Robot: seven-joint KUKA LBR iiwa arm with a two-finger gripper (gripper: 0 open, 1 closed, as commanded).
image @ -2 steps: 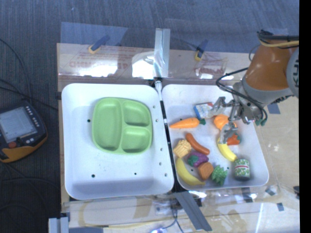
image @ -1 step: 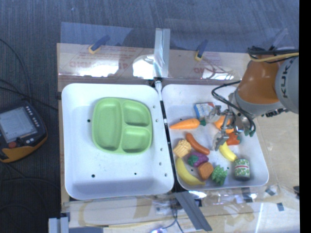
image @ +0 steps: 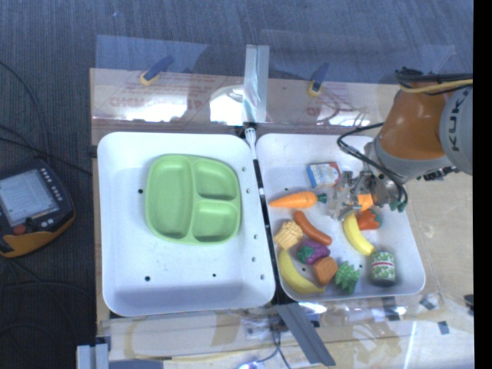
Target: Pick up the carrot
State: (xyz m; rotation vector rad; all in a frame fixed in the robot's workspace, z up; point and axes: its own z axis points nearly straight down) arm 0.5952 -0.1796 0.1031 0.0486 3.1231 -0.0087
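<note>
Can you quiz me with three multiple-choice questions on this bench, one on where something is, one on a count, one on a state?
1. Where does the carrot lie?
A. in the right bin, near its left wall
B. on the green plate
C. outside both bins

2. How many bananas are in the right bin?
A. one
B. two
C. four

3. How does the green divided plate stand?
A. flipped over
B. stacked with food
C. right way up in the left bin, nothing on it

Answers: 1 A, the carrot lies beside the divider. 2 B, one banana at the front, one banana under the tool. 3 C, its compartments show bare.
</note>
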